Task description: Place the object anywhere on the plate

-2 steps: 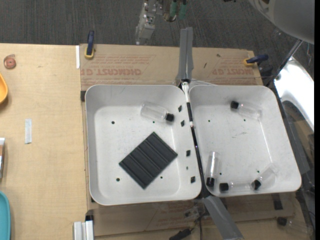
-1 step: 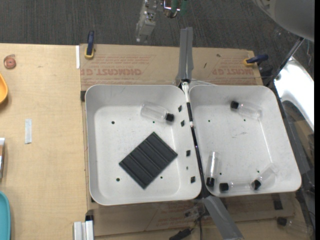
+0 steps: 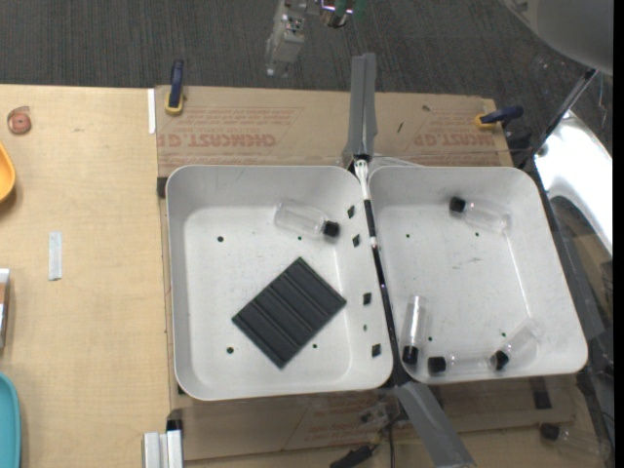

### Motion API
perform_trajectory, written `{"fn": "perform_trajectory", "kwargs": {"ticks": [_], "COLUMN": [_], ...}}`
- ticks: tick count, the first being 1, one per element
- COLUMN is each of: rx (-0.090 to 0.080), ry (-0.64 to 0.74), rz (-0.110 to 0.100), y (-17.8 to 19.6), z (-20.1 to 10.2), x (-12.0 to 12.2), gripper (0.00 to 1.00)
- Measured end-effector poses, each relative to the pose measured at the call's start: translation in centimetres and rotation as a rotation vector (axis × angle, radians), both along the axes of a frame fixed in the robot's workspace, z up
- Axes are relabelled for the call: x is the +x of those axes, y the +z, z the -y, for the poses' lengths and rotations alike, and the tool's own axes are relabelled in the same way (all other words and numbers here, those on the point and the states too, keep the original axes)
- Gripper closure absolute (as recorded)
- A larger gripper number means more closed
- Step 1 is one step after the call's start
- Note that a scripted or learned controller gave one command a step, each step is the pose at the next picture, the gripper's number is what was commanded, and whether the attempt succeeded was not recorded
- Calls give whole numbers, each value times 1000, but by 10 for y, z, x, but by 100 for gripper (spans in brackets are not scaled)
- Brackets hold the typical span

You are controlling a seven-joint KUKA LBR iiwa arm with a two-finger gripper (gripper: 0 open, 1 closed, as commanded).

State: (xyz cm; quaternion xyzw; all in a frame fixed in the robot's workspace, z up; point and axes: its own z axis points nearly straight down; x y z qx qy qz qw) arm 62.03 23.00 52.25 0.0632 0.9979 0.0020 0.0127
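Camera view: the pincer (image 3: pixel 292 22) hangs beyond the tabletop's far edge, over dark floor — blurred, and whether it is clenched or released I cannot tell. In the left bin (image 3: pixel 195 359) a dark ribbed plate (image 3: pixel 290 312) lies at a slant near the middle; a clear vial with a black cap (image 3: pixel 304 221) lies near the far edge. The right bin (image 3: pixel 546 291) holds more clear vials: one by the far edge (image 3: pixel 476 212), three along the near edge (image 3: pixel 413 325) — their glass is faint against the white.

Five vials (image 3: pixel 300 220), one plate (image 3: pixel 290 312), two bins (image 3: pixel 185 261)
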Motion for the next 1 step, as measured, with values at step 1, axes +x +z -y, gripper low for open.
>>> {"fn": "perform_trajectory", "kwargs": {"ticks": [1], "rx": [0], "ry": [0], "rz": [2], "y": [8], "z": [0], "x": [2], "gripper": [100]}}
